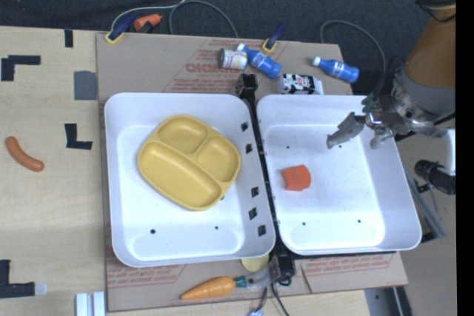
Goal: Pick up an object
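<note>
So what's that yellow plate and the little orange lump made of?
The yellow plate looks like hard plastic: one even colour, a smooth, faintly shiny surface and moulded compartments. The orange lump in the other bin looks matt and slightly rough, so perhaps foam or soft plastic, though it is too small to be sure.

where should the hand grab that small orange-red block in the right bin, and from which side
Probably from straight above, closing across the two shorter sides of the small orange-red block. It lies flat and low on the floor of the right white bin, well apart from the walls, so a side approach gains nothing.
</note>
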